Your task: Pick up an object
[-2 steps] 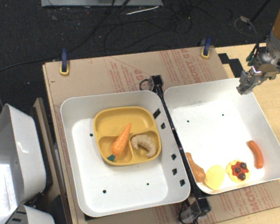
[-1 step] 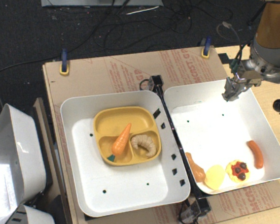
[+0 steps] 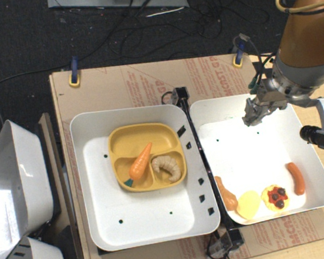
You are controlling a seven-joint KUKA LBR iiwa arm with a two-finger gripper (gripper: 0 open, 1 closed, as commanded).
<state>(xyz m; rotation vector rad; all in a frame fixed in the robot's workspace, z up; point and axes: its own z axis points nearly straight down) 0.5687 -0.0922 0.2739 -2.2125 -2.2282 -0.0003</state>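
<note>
My gripper (image 3: pixel 253 115) hangs over the far edge of the right bin (image 3: pixel 253 149), with nothing seen between its dark fingers. Along that bin's near side lie an orange drumstick-shaped piece (image 3: pixel 225 192), a pale yellow disc (image 3: pixel 249 204), a small round pastry with dark berries (image 3: pixel 275 197) and a red sausage (image 3: pixel 297 177). In the left bin (image 3: pixel 101 211) sits a yellow divided plate (image 3: pixel 142 135) with a carrot (image 3: pixel 141 162) and a pale shrimp (image 3: pixel 167 167) on it.
The two bins stand side by side on a cardboard-covered bench (image 3: pixel 138 81), joined by a black divider (image 3: pixel 195 151). White containers (image 3: pixel 13 187) stand off the bench at the left. Cables run across the dark floor behind.
</note>
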